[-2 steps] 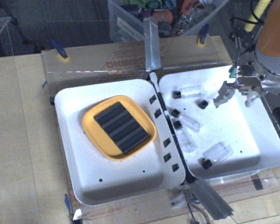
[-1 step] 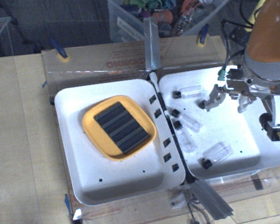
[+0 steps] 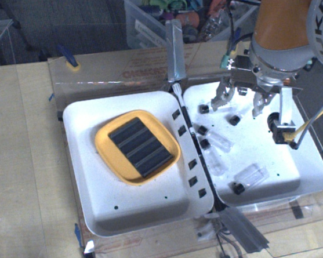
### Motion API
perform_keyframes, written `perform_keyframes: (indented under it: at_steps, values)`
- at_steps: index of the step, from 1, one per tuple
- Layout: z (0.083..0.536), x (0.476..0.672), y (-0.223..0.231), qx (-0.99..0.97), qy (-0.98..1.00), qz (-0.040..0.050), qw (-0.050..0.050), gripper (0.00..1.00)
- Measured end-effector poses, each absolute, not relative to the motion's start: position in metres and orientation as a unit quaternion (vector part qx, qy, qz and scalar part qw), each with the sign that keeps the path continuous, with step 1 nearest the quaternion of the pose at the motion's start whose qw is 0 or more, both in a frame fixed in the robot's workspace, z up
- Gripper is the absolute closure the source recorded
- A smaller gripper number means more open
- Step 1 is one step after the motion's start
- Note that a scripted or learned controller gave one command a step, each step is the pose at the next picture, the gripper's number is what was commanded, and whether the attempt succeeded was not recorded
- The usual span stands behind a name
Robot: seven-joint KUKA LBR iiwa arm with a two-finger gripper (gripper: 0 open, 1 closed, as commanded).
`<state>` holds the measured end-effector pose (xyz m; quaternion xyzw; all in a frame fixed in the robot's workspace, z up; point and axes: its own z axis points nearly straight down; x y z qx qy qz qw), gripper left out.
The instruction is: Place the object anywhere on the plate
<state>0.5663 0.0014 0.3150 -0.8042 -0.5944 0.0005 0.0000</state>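
**Meanwhile, an empty-handed gripper hangs over the right bin as the plate sits loaded**

Seen from the fixed overhead camera, the gripper (image 3: 241,99) hangs over the far part of the right bin (image 3: 312,165), its two fingers spread apart with nothing between them. The yellow plate (image 3: 106,144) lies in the left bin (image 3: 90,210), and one black ribbed object (image 3: 140,147) rests squarely on its middle; judged from that alone, the placement looks done. In the right bin lie two clear plastic pieces: one (image 3: 250,175) near the front, another (image 3: 219,143) just beside the divider (image 3: 194,150), which carries a row of black tabs. A few small dark bits dot that bin's floor, too small to identify. If another object is to be carried across, a good approach would be to descend straight over the chosen piece, close on its narrow sides, and lift well above the divider before crossing left. Count: two bins, one plate, one black object, two clear pieces.
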Motion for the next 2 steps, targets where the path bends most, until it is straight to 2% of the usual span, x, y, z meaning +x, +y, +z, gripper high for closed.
perform_keyframes:
  at_steps: [2]
  values:
    - [0.333, 0.632, 0.112, -0.82, -0.572, 0.0005, 0.0, 0.0]
